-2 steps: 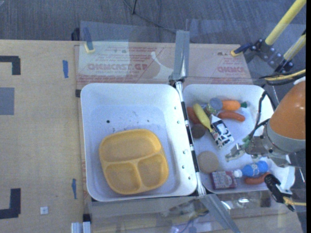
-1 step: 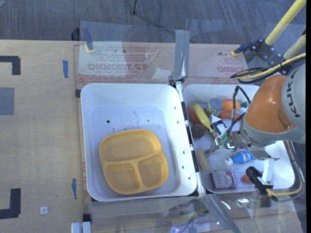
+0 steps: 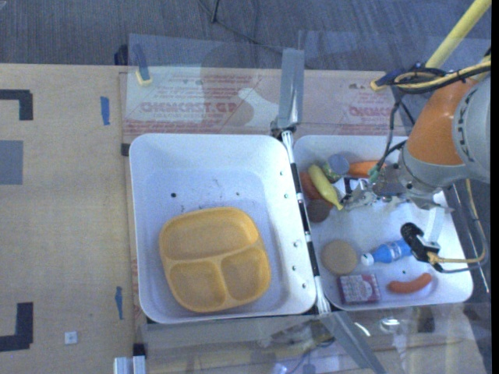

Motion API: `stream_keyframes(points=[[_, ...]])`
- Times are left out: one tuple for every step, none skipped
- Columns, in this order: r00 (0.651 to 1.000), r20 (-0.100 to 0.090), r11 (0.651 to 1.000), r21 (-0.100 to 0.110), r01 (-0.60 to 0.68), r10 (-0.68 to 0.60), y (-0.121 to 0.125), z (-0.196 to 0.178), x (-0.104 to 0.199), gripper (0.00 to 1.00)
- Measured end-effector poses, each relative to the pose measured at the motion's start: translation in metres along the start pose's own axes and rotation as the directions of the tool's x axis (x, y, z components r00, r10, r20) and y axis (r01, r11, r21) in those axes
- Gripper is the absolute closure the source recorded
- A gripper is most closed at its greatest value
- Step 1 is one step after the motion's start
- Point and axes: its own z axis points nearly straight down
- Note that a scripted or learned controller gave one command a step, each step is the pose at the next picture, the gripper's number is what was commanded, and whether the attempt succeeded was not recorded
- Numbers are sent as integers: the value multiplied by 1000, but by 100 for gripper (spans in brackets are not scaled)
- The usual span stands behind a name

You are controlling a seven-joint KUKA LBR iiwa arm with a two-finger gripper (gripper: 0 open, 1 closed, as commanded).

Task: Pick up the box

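The box (image 3: pixel 359 287) is small and reddish pink, and it lies flat near the front edge of the right bin (image 3: pixel 452 291). My gripper (image 3: pixel 352 195) hangs over the back half of that bin, just right of a yellow banana (image 3: pixel 322 185). It is well behind the box and apart from it. Nothing shows as held.
The right bin also holds a brown round disc (image 3: pixel 340 256), a blue bottle (image 3: pixel 387 252), a red sausage (image 3: pixel 409 284), an orange piece (image 3: pixel 362 167) and a small grey-blue thing (image 3: pixel 338 164). A yellow divided plate (image 3: pixel 214 257) lies in the left bin (image 3: pixel 203 158).
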Motion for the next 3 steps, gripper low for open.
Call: stream_keyframes(points=[[998,-4,995,75,-68,68,65,1,-3,0],[987,0,987,5,-161,161,81,-169,-23,0],[964,0,964,8,-267,267,-31,-32,-5,0]])
